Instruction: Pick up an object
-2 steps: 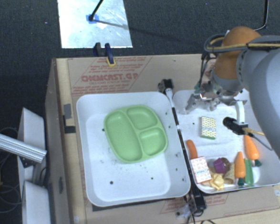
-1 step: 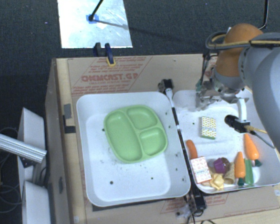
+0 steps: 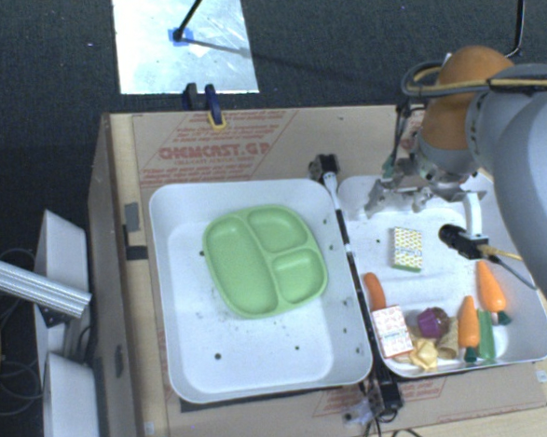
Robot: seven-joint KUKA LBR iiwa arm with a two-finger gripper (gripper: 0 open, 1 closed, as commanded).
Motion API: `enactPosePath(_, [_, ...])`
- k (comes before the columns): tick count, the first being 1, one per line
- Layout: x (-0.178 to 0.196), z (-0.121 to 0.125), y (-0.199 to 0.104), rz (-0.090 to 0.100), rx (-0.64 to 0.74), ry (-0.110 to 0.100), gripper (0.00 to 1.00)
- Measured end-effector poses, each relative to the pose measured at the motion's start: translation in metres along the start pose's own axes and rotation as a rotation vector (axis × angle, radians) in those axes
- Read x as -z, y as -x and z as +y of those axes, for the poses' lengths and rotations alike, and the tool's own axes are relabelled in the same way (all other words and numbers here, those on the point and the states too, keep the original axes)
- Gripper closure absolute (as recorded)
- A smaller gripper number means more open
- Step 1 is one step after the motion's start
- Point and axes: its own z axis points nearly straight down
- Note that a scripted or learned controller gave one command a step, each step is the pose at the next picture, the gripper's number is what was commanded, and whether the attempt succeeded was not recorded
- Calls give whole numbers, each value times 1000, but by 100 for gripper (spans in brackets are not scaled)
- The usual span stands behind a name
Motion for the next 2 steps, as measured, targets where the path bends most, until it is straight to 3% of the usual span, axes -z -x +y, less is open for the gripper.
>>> enactPosePath(1, [-6,-2,22,0,-9,-3,0])
enactPosePath(2, [5,0,22,-2,-4,1,100])
